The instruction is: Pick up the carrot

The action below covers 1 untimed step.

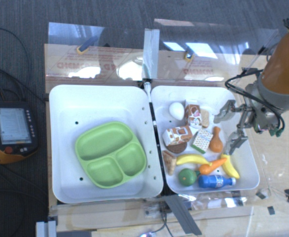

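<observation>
- Locating carrot [212, 166]: lies slantwise low in right bin [249, 158], between two bananas [193, 159], just above blue bottle [215, 181], near green lime [187, 177].
- Step in hand, as judged: approach; nothing grasped yet.
- Pincer [231, 125] hangs spread wide and bare, up and right of carrot, beside drumstick [216, 139].
- Next move calls for travel down-left, wrist turned across carrot, clean descent between crowding neighbours.
- Left bin [65, 107] bears green divided plate [111, 154].
- Bench stands on dark carpet; control pendant [10, 127] at left.
</observation>
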{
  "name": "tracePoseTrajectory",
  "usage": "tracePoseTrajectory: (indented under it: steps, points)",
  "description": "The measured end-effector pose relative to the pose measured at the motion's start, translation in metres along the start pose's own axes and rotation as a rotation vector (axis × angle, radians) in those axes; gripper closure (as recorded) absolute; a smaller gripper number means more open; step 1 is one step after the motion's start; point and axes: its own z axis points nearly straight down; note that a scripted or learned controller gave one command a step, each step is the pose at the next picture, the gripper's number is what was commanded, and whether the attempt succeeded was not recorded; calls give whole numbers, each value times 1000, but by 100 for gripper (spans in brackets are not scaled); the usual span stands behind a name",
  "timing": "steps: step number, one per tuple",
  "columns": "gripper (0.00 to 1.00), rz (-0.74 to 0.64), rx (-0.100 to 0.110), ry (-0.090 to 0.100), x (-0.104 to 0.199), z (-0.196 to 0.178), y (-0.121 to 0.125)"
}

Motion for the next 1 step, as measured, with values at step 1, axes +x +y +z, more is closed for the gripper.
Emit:
tracePoseTrajectory:
  steps: [1]
  points:
    - [0, 36, -3, 14, -14, 152, -9]
